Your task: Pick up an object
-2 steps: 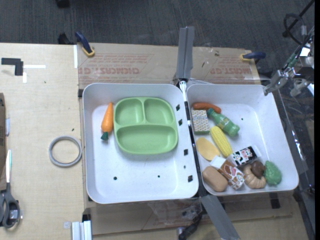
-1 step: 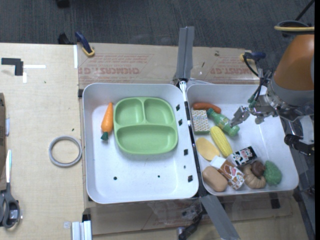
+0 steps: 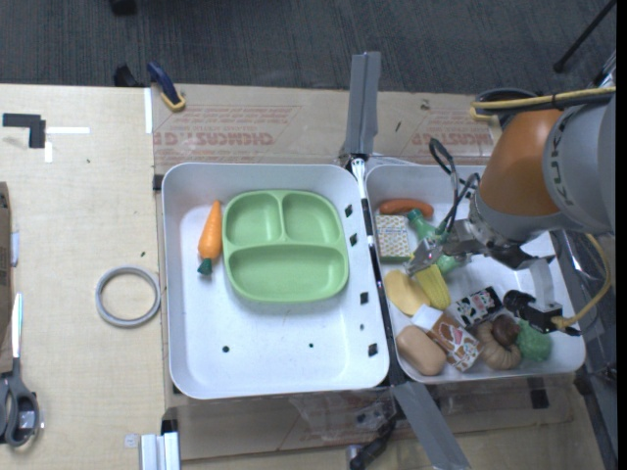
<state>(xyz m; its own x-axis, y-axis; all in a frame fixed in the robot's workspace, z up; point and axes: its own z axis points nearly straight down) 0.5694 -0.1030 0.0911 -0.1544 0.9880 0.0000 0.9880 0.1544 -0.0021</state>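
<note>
Here, the grey arm with its orange band is seen reaching in from the right, bent down over the right bin, its gripper lowered among the toy food heaped there. Whether the gripper is spread or pressed together cannot be told, as its tip is lost against the clutter, and no item can be made out between its fingers. Just beside the tip, a yellow corn cob is shown lying at a slant, with a green vegetable and a waffle-patterned block close behind it and a red sausage near the bin's far wall. A pale yellow piece is placed next to the corn, and toward the near edge a bread roll, a small printed packet, a black-and-white carton, a brown lump and a green leafy piece are crowded together. In the left bin, a green divided plate is set, with an orange carrot lying just beside its left edge. On the bench, a roll of tape is laid well apart from the bins.
</note>
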